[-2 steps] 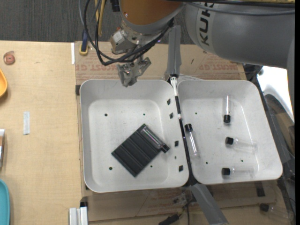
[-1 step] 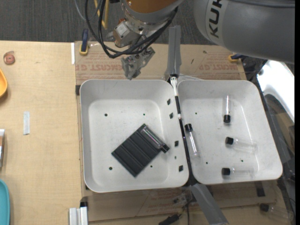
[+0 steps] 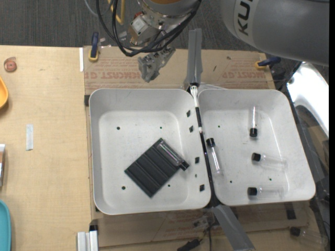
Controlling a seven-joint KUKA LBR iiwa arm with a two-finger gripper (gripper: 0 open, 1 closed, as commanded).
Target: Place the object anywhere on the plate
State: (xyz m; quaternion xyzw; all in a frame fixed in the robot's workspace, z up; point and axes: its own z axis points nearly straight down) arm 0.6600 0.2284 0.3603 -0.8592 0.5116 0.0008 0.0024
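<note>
A black ribbed plate lies at a slant on the floor of the left bin. A clear tube with a black cap rests across the plate's upper right edge, its cap end reaching just past the plate's right corner. My gripper hangs above the cardboard behind the left bin's back rim, well away from the plate and tube, with nothing seen in it.
The right bin holds several more clear capped tubes, one close to the divider. Cables loop down beside the wrist. On the wooden bench to the left sit small items and an orange object at the edge.
</note>
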